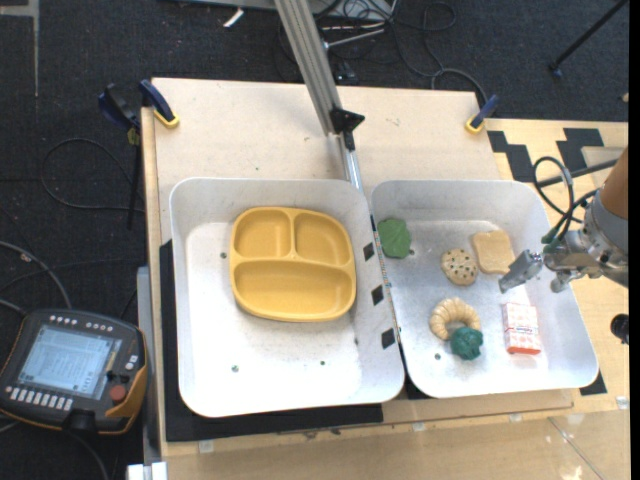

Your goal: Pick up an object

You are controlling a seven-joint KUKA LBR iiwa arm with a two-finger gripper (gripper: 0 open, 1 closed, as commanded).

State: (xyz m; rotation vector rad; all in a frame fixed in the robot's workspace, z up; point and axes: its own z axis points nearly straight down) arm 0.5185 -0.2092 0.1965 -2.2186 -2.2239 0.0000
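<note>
Far left, off the bench, a teach pendant (70, 368) w/ a lit screen is lying on the dark floor; whatever is on that screen is too small to read. Next over, the left bin (200, 368) is carrying a yellow divided plate (294, 264), three compartments, sitting flat toward the bin's back half.

Moving into the right bin (560, 368): a green leafy piece (394, 237) is lying near the divider, then a round speckled cookie (459, 265) w/ a tan toast-like slice (492, 251) just beside it. Toward the front a pale curled croissant-like item (455, 316) is touching a teal lump (466, 342). Right of those, a small white and red carton (521, 328) is lying flat; there's print on it but I can't make out any words or brand.

My gripper (540, 266) is hanging over the bin's right side, just above the carton and right of the toast slice. My two fingers are standing apart, approx. part-way spread, w/ nothing between them. My grey arm is coming in from the right edge.
</note>
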